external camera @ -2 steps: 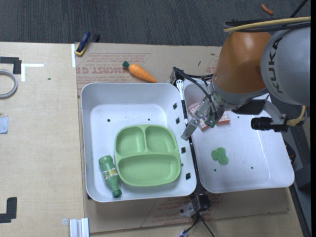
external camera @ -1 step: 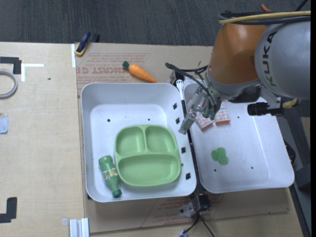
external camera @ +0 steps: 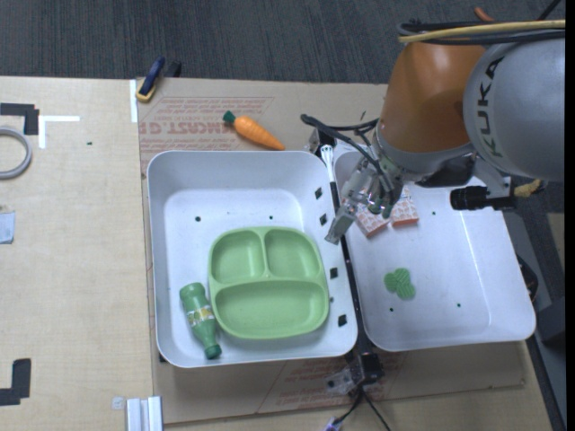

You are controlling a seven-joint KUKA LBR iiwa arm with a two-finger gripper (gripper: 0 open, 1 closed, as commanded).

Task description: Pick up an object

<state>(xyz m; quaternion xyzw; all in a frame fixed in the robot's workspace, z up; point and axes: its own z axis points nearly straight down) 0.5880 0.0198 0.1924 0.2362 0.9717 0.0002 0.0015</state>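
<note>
We see the gripper [external camera: 358, 206] over the right bin [external camera: 485, 268] at its left edge, by a red-white packet [external camera: 395, 212]. Green piece [external camera: 400, 283] mid-bin. Left bin [external camera: 171, 241] has a green divided plate [external camera: 268, 282], green bottle [external camera: 200, 320] at its front-left corner. Carrot [external camera: 253, 130] on cardboard [external camera: 189, 115] behind.

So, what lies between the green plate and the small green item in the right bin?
In the camera view, the bins' adjoining white walls lie between the green plate and the small green item; otherwise bare bin floor.

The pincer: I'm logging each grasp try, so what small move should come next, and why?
Probably a short drop straight down. The pincer hangs low at the right bin's upper left, right by the red-and-white block, with nothing seen between its fingers. The small green piece lies farther off, so the block looks like the nearer target.
</note>
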